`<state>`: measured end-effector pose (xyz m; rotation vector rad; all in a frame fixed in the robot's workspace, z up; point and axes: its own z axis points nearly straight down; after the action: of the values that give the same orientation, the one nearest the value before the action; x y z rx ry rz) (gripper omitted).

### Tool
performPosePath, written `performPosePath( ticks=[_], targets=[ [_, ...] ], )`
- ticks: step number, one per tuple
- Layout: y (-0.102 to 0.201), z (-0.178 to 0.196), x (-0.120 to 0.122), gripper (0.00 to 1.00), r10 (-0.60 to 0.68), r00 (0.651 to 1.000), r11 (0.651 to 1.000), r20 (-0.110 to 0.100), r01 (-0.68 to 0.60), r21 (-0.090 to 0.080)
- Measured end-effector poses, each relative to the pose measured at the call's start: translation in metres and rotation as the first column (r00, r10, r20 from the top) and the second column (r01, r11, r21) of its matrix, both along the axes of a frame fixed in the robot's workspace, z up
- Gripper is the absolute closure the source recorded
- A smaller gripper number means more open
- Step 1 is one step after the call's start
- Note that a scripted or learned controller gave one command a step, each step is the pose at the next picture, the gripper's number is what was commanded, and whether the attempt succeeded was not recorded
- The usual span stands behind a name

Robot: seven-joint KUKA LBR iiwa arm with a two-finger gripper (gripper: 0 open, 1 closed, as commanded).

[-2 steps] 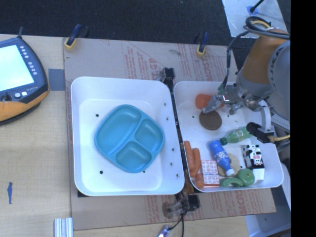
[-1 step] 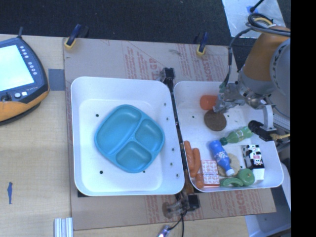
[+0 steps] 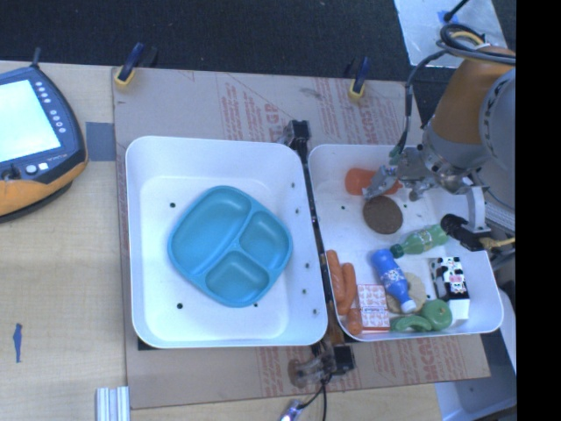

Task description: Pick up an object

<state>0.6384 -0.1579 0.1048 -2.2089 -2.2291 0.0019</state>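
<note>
Claw (image 3: 392, 182) over right bin (image 3: 491, 323) nr brown disc (image 3: 383, 216), blue tray (image 3: 230, 246) left bin (image 3: 149, 235)

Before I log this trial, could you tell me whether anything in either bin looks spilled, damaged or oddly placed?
Nothing looks spilled or broken. The right bin is crowded: the blue bottle and green bottle lie on their sides among other items. The left bin holds a blue divided plate, lying flat but turned askew to the bin's walls.

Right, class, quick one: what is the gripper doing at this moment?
Gripper: low in the right bin, above the brown disc and beside the orange piece; whether it is gripping anything cannot be told.
</note>
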Motion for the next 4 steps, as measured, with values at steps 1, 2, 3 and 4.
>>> performPosePath(
  ticks=[1, 2, 3, 4],
  targets=[
    [-0.001, 0.01, 0.0, 1.0, 0.002, 1.0, 1.0, -0.001, -0.002, 0.0],
    [-0.001, 0.01, 0.0, 0.0, 0.002, 1.0, 1.0, -0.001, -0.002, 0.0],
    [-0.001, 0.021, 0.0, 1.0, 0.003, 1.0, 1.0, -0.001, -0.003, 0.0],
    [-0.001, 0.021, 0.0, 0.0, 0.003, 1.0, 1.0, -0.001, -0.003, 0.0]
  ],
)
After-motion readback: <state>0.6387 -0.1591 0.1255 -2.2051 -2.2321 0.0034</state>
